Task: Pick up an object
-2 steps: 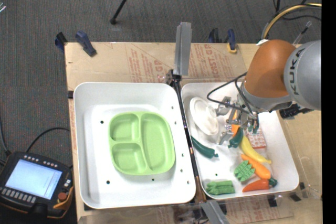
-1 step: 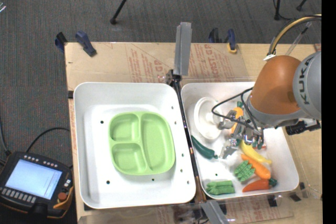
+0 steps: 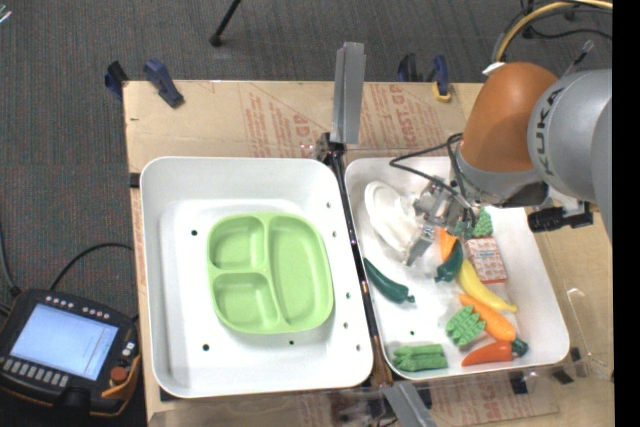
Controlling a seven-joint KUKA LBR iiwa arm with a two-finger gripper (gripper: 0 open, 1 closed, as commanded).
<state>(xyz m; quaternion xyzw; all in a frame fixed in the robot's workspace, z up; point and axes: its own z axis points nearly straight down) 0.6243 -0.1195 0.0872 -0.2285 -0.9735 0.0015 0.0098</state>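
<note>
Green toy lies below hand in right bin.

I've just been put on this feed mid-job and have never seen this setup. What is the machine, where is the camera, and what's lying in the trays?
One fixed camera looks down at a slant on a bench with two white bins. The grey arm with the orange band reaches in from the picture's right; its gripper hangs low over the right bin. That bin holds toy food: a dark green cucumber, a yellow banana, an orange carrot, a small red carton and a white dish. The left bin holds a green divided plate. I cannot tell that anything is held.
</note>
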